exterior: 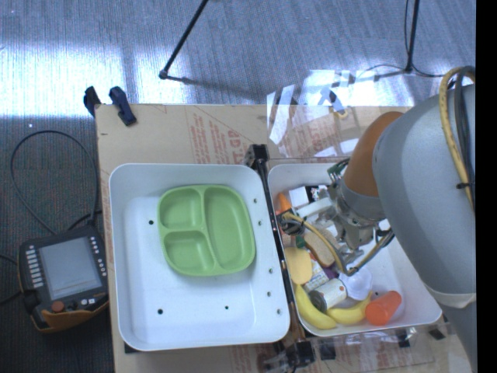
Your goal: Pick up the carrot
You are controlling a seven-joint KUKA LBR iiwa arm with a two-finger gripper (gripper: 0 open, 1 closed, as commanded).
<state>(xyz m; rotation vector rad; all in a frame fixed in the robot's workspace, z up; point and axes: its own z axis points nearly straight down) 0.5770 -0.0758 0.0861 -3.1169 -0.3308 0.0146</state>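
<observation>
The gripper [322, 243] hangs low in the right bin [423, 305]; its grip state I cannot tell; the carrot [283, 203] lies beside the divider, so approach along that edge.

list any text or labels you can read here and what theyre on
Red printing on the cardboard sheet under the bins: upside down from this view and too blurred to read.
Label on the small can in the right bin: too small to read.
Pendant screen: nothing legible.

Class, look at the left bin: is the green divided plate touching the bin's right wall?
Apart. In the camera view, a strip of white bin floor shows between the green divided plate and the left bin's right wall.
</observation>
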